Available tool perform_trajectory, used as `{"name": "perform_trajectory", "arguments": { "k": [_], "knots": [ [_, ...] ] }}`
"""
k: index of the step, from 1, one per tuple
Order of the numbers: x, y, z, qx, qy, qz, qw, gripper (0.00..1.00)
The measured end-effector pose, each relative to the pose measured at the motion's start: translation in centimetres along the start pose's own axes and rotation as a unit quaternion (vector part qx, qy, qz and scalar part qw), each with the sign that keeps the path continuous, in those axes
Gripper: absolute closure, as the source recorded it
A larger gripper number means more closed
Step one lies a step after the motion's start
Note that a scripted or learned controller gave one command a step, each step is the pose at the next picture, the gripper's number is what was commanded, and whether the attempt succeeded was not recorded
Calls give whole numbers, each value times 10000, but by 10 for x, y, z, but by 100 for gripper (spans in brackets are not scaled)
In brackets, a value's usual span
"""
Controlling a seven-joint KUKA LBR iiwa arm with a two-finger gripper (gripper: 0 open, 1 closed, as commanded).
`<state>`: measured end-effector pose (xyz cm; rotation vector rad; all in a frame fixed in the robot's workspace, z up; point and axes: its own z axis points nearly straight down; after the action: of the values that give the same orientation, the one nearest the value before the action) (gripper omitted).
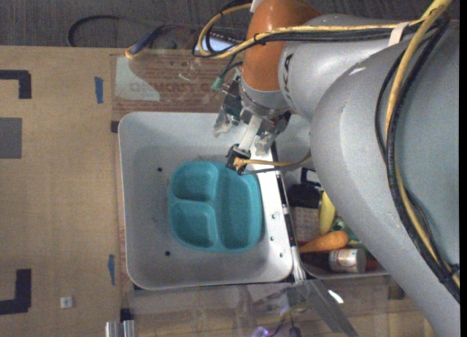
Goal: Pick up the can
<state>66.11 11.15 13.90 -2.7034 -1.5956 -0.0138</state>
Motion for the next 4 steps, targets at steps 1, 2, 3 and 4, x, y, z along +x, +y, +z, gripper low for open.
{"name": "perform_trajectory", "arguments": {
  "k": [1, 2, 3, 4],
  "knots": [
    [7, -54, 48, -39, -28, 944, 9955, 0],
    [-11, -42, 48, 60, 85, 1362, 9906, 0],
    [-15, -40, 39, 31, 30, 1355, 9908, 100],
    [-20, -30, -72, 10, -47, 1429, 9897, 100]
  ]
}}
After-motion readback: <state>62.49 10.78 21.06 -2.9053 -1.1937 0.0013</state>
